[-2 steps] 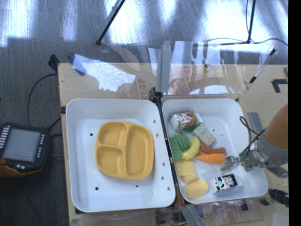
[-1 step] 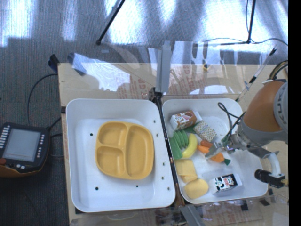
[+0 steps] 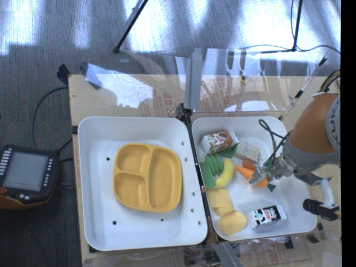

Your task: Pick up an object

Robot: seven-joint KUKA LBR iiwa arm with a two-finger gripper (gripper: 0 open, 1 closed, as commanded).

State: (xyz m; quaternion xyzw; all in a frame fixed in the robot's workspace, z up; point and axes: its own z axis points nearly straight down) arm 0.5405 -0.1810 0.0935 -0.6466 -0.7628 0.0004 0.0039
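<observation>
**benchwatcher:** So how far along is this pick? The gripper (image 3: 266, 177) is down in the right bin (image 3: 300, 218), right at the small carrot (image 3: 245, 171) that lies just right of the banana (image 3: 225, 173). Looks to me like it's at the reach-and-grasp stage, nothing lifted. Every item sits on the bin floor.

**kuka_fan:** Agreed, I'd call it early. I honestly can't tell what the tool is doing at its tip; there's orange and a bit of green right around it, but that could be the carrot lying beside it rather than in a grip. So closing on something and raising it is all left to do.

**benchwatcher:** Other candidates near the banana: green pea pods (image 3: 211, 168) touching it on the left, a snack box (image 3: 218, 141) above it, a speckled wafer thing (image 3: 248, 151) up and right, yellow cheese slices (image 3: 221, 199) below, a lemon-ish lump (image 3: 232, 222) further below.

**kuka_fan:** Plus the milk carton (image 3: 267, 216) down-right of the banana, with a black-and-white cow-style print. Any lettering on it or the snack box is too small to read. The yellow divided plate (image 3: 147, 177) sits alone in the left bin (image 3: 94, 227).
</observation>
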